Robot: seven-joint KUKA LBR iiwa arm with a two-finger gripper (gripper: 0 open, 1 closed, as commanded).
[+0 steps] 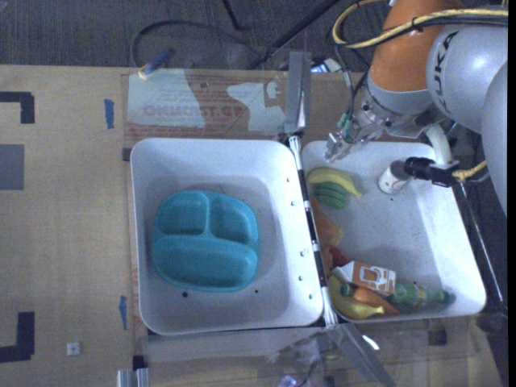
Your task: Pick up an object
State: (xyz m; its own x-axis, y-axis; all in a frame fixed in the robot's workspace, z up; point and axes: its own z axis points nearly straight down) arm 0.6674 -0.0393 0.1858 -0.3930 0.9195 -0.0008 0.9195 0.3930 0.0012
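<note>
My gripper [342, 146] hangs over the back left corner of the right bin [403, 232], open, with nothing between its fingers. Just in front of it and below lie a yellow banana [336, 179] and a green striped toy [330, 196], touching each other. Along the bin's left wall sit an orange piece [326, 229] and a small red piece [339, 256]. At the front lie a small white and orange carton [368, 278], a second yellow banana [349, 307] and a green bottle [421, 297].
The left bin [210, 147] holds a teal divided plate [206, 240]. A metal hinge strip [308, 224] runs between the two bins. The arm's grey and orange body [435, 47] looms over the right bin's back edge.
</note>
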